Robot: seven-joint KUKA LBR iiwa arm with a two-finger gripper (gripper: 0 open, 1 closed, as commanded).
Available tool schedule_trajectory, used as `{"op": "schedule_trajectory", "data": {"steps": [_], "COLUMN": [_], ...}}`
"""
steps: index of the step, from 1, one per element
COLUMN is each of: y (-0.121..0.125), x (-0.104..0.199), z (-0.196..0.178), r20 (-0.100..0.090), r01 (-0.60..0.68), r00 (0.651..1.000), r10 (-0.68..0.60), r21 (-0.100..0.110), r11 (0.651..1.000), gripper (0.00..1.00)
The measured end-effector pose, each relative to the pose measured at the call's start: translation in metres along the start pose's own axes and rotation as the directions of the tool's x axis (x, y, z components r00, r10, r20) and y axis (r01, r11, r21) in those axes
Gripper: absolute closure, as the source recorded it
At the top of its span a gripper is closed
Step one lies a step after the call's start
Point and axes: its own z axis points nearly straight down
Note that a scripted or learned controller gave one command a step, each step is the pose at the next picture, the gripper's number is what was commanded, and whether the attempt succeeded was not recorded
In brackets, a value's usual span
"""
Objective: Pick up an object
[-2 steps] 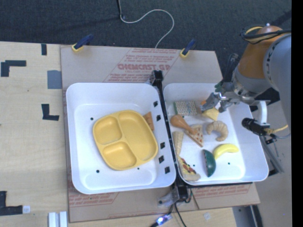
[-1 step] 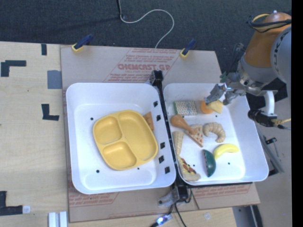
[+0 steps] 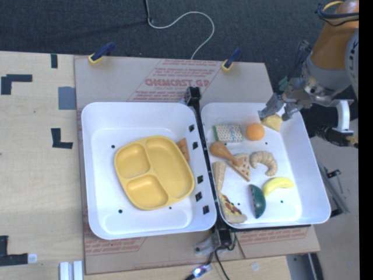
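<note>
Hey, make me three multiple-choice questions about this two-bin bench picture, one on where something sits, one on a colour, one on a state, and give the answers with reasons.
1. Where is the yellow divided tray?
A. In the left bin
B. In the right bin
C. On the cardboard outside the bins

2. What colour is the round ball near the top of the right bin?
A. Blue
B. Orange
C. White

3. What is the gripper doing?
A. Resting on the yellow tray
B. Hanging over the middle of the left bin
C. Holding a pale yellow piece at the right bin's upper rim

Answers:
1. A, the tray lies on the floor of the left bin.
2. B, the ball is plainly orange, beside a croissant.
3. C, the pale yellow piece sits between the fingers, over the right bin's upper corner.
</note>
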Motion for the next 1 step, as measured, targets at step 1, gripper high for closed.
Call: {"op": "schedule_trajectory", "data": {"steps": [1], "y": [-0.0288], "x": [0.047], "z": [-0.0025], "r20": [-0.002], "r01": [0.003], "r00": [1.0], "r10": [-0.003], "r21": [0.005], "r11": [1.0], "gripper": [1.0]}}
